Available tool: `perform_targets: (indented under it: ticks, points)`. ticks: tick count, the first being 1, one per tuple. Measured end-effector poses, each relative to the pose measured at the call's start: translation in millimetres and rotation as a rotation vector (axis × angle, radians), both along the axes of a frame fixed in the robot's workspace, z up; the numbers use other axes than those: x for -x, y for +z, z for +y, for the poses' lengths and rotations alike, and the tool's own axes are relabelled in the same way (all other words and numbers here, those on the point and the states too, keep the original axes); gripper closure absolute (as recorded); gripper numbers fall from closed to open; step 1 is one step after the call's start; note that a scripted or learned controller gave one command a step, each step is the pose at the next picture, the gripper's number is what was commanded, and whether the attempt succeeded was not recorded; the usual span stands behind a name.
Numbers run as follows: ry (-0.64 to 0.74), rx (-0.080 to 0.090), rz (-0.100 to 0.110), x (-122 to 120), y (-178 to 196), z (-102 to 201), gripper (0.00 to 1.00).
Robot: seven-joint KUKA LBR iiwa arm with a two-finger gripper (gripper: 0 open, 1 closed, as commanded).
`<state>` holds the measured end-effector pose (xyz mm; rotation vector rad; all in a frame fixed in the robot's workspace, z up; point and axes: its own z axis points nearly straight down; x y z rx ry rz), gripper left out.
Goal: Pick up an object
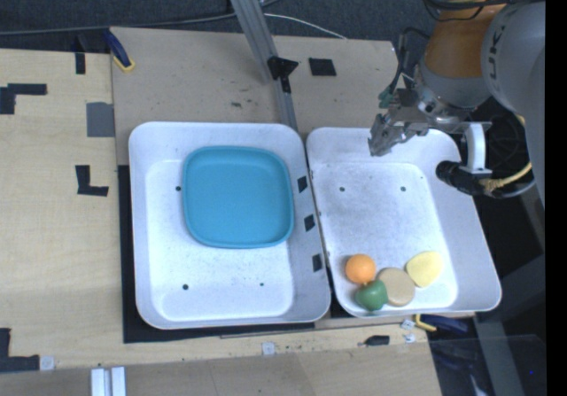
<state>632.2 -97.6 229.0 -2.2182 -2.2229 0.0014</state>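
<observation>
The four small objects lie nearest the camera, clustered in the right bin (461, 208) at its 6 o'clock edge. From left to right: an orange ball (360, 267); a green ball (371, 296) at its 5 o'clock, touching it; a tan ball (398, 287) touching the green one at its 2 o'clock; and a yellow piece (424, 267) at the tan ball's 2 o'clock, just beside it.

Across the surface (53, 208), left to right:

1. Left bin (151, 235): white, shallow. A blue plate (237, 196) lies flat in it, toward 12 o'clock of the bin's centre.
2. Right bin: white, just beside the left bin, their rims touching. Its floor is speckled with dark marks.
3. Pincer (381, 143): it hangs over the right bin's 12 o'clock rim, pointing down and toward 7 o'clock. Nothing is seen between its fingers; whether they are spread or closed cannot be told from this view.
4. Arm (469, 40): grey with an orange band, at 2 o'clock of the right bin.

The pincer is well apart from the four objects, which lie at its 6 o'clock.
</observation>
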Motion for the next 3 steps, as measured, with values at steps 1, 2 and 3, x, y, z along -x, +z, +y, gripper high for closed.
perform_targets:
  ticks: [1, 2, 3]
  points:
    - [0.002, -0.001, 0.000, 21.4, -6.1, 47.4, 1.00]
    - [0.003, -0.001, -0.001, 29.1, -4.5, 108.4, 1.00]
    - [0.001, 0.000, 0.000, 40.0, -13.4, 158.0, 1.00]
